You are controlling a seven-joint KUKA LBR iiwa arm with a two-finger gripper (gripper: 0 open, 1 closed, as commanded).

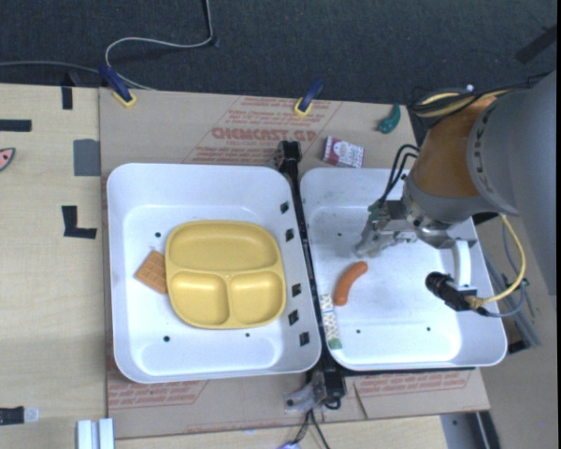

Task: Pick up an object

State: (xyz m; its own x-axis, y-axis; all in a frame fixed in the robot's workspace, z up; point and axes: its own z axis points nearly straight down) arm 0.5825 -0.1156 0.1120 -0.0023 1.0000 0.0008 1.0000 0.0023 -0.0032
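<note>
Camera view, top-down at a slant. Counter (37, 279) carries a cardboard sheet (252, 129) with two shallow white bins side by side on it.

Left bin (131, 344): yellow divided plate (226, 273) with three compartments, sitting roughly mid-bin, nothing in the compartments. A tan cracker-like square (151, 271) pokes out from under the plate's left edge, touching it.

Right bin (402, 349): one orange sausage-shaped toy (349, 282), lying tilted near the bin's left-centre, on the floor of the bin. A small patterned strip (329, 326) lies along the bin's left wall, just below the sausage.

Arm (491, 152) comes in from the right, grey with the orange band over the right bin's upper part. End effector (374, 241) sits low inside the right bin, just above and right of the sausage, close but apart from it. Nothing is between the fingers; can't tell whether it's spread or closed from this angle.

Outside the bins: small red packet (341, 152) on the cardboard above the right bin; yellow clip (309, 103) at the cardboard's top edge.
</note>
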